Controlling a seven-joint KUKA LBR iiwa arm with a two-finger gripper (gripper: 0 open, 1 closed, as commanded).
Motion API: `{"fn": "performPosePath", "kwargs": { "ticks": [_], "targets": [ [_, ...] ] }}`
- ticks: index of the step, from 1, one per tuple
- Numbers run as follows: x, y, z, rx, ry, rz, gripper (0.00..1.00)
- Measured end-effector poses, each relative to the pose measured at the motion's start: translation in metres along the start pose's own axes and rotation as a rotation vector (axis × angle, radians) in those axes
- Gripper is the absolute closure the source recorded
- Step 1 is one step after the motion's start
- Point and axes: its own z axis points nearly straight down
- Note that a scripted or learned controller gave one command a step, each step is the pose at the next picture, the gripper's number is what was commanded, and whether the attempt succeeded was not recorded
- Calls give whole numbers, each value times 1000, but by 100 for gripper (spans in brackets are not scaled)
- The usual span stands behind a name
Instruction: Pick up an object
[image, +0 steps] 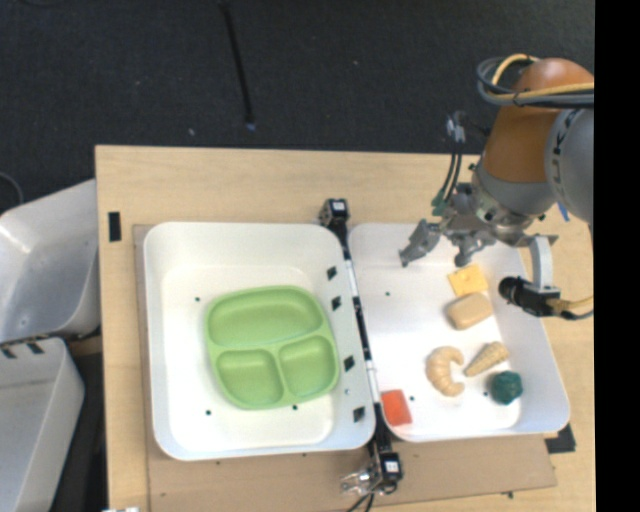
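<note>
While the gripper hangs with fingers spread apart, the yellow cheese-like wedge at its five o'clock looks light, stiff, best pinched across its flat sides

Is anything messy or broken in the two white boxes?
Nothing stands out. The green tray lies flat in the left bin; the toy foods, like the croissant, sit apart in the right bin.

The two shallow white plastic bins look smooth and faintly glossy — so does the light green three-compartment plastic tray. The pale wooden bench top is matt. The orange band on the arm shines — smooth, hard casing.
</note>
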Motion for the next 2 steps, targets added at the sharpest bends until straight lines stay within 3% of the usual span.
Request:
{"fn": "performPosePath", "kwargs": {
  "ticks": [1,2],
  "targets": [
    [0,3,-8,-14,-1,-2,0],
    [-3,5,55,-9,-3,-1,0]
  ]
}}
